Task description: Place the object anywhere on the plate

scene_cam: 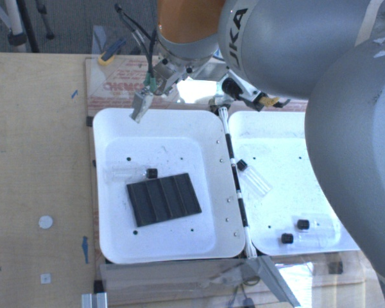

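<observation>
Left bin point(109, 133): floor mostly open around the dark ribbed plate point(163, 199), which sits centre, slightly tilted. Small black-capped clear item point(141, 172) lies just beside the plate's upper-left corner, tight gap there. Gripper point(141, 106) hangs over the bin's back rim, left of centre. Divider rail point(234, 178) between bins. Right bin point(269, 133): the arm point(321, 50) overhangs its right half; black-capped vials point(301, 231) clutter the near edge.

Fixed overhead cam, slanted down (both bins point(115, 124)).
</observation>
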